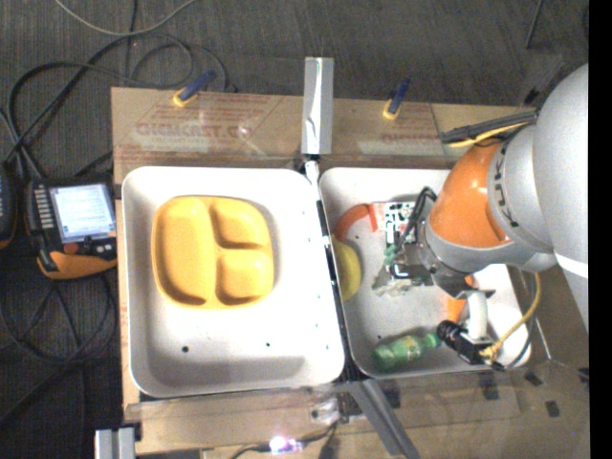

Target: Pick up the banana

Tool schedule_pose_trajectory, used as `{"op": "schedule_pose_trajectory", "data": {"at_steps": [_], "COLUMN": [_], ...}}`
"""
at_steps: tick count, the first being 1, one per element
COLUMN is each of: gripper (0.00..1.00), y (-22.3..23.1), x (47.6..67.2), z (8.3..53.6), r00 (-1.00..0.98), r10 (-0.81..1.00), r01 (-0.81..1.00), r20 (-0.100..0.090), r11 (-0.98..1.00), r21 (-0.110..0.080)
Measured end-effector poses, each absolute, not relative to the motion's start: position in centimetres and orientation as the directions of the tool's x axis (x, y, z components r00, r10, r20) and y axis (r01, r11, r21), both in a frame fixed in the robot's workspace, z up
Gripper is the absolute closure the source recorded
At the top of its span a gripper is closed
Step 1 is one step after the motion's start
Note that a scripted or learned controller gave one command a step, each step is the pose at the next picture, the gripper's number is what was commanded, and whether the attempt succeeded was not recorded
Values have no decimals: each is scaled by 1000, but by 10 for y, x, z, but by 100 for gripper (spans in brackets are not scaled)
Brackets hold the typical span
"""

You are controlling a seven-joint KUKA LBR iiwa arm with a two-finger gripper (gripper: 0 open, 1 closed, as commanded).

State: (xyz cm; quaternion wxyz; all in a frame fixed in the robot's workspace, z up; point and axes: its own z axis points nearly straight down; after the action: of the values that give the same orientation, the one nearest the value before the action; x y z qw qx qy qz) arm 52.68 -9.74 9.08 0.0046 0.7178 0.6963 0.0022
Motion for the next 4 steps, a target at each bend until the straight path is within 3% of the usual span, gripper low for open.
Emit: {"op": "schedule_pose_trajectory", "data": {"at_steps": [1, 2, 3, 4], "gripper": [0, 0, 100, 0], "y": [-96, -129, -131, -130], "x": [527, 603, 601, 602], "z": [89, 88, 97, 98], "r00": [28, 1, 1, 0], "r10": [1000, 1000, 1000, 1000], "r01": [1000, 1000, 1000, 1000], "r20": [-2, -5, -8, -10], "r11": [-28, -1, -1, 0], "r21": [11, -3, -11, -6]}}
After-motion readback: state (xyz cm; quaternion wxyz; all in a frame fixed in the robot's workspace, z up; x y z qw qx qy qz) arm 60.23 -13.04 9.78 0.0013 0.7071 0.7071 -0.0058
